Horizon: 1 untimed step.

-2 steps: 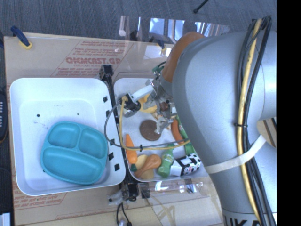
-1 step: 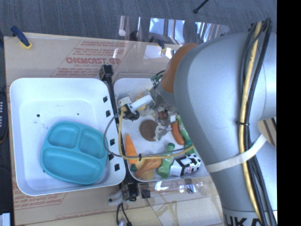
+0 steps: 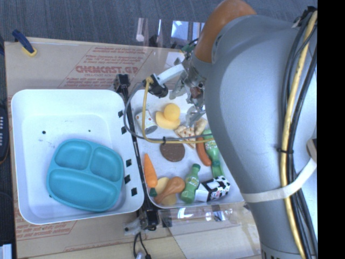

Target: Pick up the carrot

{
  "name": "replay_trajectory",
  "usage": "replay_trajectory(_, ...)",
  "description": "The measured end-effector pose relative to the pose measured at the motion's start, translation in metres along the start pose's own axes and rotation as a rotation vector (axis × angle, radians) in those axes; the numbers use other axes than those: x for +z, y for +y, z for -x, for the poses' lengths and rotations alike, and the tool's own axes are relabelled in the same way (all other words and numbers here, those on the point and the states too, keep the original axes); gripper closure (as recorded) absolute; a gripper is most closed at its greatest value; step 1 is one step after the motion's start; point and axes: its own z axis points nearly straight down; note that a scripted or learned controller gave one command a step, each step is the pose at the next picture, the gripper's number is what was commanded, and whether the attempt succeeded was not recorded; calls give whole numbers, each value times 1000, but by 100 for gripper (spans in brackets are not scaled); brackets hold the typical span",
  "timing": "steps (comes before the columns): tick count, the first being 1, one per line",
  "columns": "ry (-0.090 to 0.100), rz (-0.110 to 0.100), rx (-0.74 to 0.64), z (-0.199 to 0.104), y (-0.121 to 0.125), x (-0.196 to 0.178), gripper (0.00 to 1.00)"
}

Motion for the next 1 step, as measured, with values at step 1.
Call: replay_trajectory(1, -4, -2, -126, 1, 9, 104, 0)
